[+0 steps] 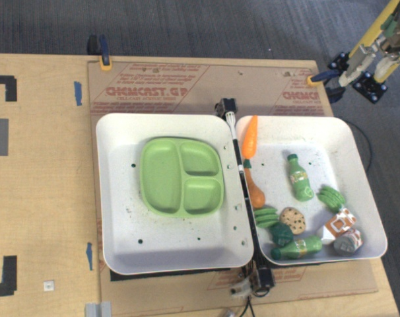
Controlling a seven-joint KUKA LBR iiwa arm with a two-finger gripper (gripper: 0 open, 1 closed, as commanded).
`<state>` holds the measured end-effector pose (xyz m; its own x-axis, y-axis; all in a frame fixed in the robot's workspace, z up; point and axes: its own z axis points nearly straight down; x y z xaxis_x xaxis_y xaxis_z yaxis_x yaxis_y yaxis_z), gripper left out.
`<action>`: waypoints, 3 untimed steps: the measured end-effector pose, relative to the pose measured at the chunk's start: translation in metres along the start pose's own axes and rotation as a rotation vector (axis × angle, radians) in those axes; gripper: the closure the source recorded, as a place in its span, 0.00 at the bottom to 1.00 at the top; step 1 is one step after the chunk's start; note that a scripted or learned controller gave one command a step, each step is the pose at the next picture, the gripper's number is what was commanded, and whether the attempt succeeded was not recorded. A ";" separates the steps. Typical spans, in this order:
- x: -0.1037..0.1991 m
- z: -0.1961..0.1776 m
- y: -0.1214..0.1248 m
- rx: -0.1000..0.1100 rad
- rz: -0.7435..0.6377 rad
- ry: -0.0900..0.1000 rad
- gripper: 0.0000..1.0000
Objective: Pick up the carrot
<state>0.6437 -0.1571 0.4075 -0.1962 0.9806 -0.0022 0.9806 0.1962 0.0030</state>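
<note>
Overhead, two shallow white bins are sitting side by side on the bench; the left bin is holding a green divided plate with three compartments, lying flat near its middle; the right bin is carrying a scatter of toy food. The carrot is lying at the far left corner of the right bin, just beside the rim where the two bins are meeting, its orange body running near to far with a slight tilt; nothing is touching it from above. Just near of it a brownish-orange piece is resting along the same left wall; a green bottle is lying in the middle of the bin, well apart from the carrot; a cookie is sitting between a green leafy piece on its left and the bin's right side; a second green bottle is lying along the near wall; a grey lump and an orange-and-white box are crowding the near right corner, with another green piece just beyond them. The pincer is hanging at the far right, past the bins' far corner and well apart from the carrot; whether it is wide or narrow I cannot tell.
</note>
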 end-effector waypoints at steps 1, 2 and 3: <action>-0.029 -0.102 0.018 0.000 0.020 -0.001 0.00; 0.027 -0.018 0.029 0.004 0.182 0.002 0.00; 0.074 0.123 0.038 0.004 0.269 0.002 0.00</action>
<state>0.6664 -0.0776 0.2849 0.0714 0.9974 0.0002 0.9974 -0.0714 -0.0012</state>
